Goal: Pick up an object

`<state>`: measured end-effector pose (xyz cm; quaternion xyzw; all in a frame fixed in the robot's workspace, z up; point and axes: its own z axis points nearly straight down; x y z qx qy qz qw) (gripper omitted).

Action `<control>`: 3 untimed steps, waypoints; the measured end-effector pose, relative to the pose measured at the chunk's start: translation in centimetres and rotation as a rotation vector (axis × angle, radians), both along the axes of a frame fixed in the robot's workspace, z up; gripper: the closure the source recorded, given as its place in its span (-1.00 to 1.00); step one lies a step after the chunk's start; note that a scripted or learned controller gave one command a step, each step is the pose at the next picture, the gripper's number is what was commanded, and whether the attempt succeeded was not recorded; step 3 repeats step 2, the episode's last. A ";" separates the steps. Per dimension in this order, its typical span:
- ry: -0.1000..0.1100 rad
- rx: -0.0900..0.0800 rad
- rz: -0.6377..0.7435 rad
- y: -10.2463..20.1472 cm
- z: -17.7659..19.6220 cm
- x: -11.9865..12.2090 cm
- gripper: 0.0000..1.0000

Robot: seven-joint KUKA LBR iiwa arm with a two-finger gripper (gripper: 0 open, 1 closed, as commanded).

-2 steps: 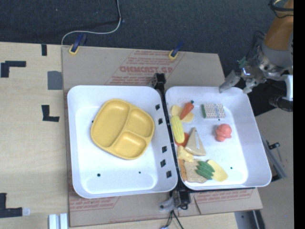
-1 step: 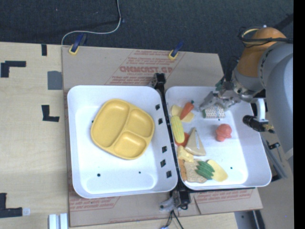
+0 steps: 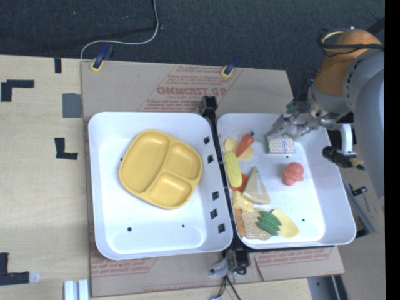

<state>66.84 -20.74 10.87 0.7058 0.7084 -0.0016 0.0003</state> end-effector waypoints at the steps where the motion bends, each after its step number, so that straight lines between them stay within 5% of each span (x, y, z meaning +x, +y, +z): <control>1: -0.002 0.004 0.003 8.2 3.6 0.1 1.00; 2: -0.003 0.006 0.004 14.8 8.6 -3.5 1.00; 3: -0.003 0.006 0.004 14.8 8.6 -3.5 1.00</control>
